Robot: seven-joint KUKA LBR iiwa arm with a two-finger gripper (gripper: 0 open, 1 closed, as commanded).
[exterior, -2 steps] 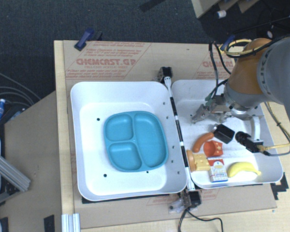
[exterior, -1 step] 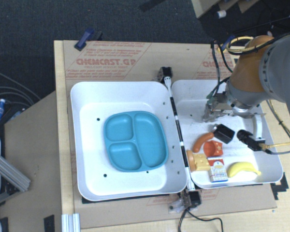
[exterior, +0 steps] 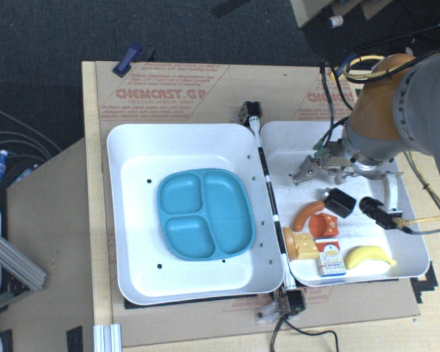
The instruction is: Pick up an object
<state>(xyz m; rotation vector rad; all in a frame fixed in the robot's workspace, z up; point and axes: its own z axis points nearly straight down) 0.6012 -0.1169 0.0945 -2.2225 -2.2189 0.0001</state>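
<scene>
Robotics lab: bench (exterior: 205, 79), cables (exterior: 29, 134).

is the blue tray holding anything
Empty: all three compartments of the blue tray show bare blue; the food items lie in the right bin.

Glossy plastic divided plate (exterior: 205, 214)

In the right bin (exterior: 301, 141), toy foods clustered toward the near end: an orange-red hot dog (exterior: 308, 214) lay slantwise, touching a red piece (exterior: 323, 226). Beside them sat a tan block (exterior: 301, 244), a small red-and-white carton (exterior: 331, 258) and a yellow banana (exterior: 369, 257) by the near wall.
</scene>
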